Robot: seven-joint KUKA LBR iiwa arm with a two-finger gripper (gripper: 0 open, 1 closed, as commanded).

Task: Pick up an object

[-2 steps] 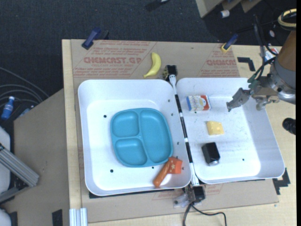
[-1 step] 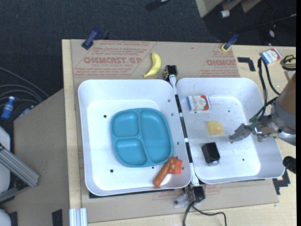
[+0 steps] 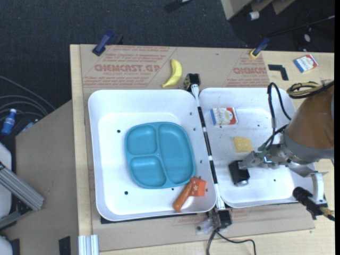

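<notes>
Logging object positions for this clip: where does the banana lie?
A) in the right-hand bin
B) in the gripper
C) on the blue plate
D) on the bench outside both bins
D: the banana lies on the bare bench, beyond the far rim of the left-hand bin.

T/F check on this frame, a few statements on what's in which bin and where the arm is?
1. The blue plate lies in the left bin. True.
2. The banana lies in the right bin. False: it lies on the bench beyond the bins, outside both.
3. The yellow square lies in the right bin. True.
4. The orange toy sits in the middle of the blue plate. False: it lies off the plate, by the left bin's near right corner.
5. The arm hangs over the left bin. False: it is over the right bin.
</notes>
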